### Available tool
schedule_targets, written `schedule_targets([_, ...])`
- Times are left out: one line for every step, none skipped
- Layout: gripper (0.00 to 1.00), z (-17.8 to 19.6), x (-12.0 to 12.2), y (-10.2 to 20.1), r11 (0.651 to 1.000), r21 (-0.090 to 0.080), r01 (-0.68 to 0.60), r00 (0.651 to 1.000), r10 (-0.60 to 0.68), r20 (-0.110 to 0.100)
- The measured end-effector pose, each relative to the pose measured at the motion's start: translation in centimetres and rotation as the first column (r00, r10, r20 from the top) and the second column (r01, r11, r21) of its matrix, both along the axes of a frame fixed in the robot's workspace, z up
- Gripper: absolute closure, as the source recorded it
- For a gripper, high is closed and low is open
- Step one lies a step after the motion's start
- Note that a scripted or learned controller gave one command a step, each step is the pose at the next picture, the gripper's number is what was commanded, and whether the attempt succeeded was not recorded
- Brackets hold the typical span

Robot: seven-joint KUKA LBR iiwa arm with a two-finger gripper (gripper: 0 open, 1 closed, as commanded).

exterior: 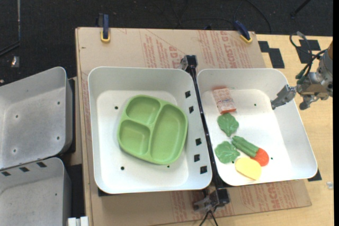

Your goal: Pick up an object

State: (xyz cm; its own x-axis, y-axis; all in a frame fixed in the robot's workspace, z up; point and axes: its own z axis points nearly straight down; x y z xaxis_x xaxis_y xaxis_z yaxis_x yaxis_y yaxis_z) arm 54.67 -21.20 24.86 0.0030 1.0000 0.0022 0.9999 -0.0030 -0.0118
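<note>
While parked at the right rim of the right bin [296, 114], tool [294, 97] sits over the upper right corner, fingers spread apart, nothing between them. Not yet over any object.

Targets all left and down-view from tool, clustered along the right bin's left half. Nearest candidate: small packet [224, 99], white with red-orange lower end, lying flat near the divider, long axis roughly up-down in view. Roughly level with tool, well apart, clear bin floor between.

Further down: green leafy piece [228, 124], second green leafy piece [226, 152], green pod-shaped piece [244, 145] lying diagonally, small orange-red piece [261, 156] touching its lower end, yellow piece [248, 168] just below. Lower group packed tight, touching or nearly so; risk of clipping a neighbour.

Judgement: packet is the cleaner pick, isolated, flat, free sides. Needs travel left across the bin, then descent with fingers closing across the short axis. Flat profile could slip under the fingertips.

Left bin [100, 114] holds green divided plate [152, 128], far side, not relevant to the reach.
</note>
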Motion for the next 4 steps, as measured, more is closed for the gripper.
schedule_targets([0.00, 0.7, 0.3, 0.1, 1.000, -0.003, -0.004, 1.000, 0.004, 0.012])
schedule_targets([0.00, -3.8, 0.3, 0.8, 1.000, -0.001, -0.003, 1.000, 0.003, 0.008])
schedule_targets([0.00, -9.9, -0.1, 1.6, 1.000, -0.001, -0.002, 1.000, 0.002, 0.007])
schedule_targets([0.00, -15.3, -0.2, 1.7, 1.000, -0.001, -0.002, 1.000, 0.002, 0.007])
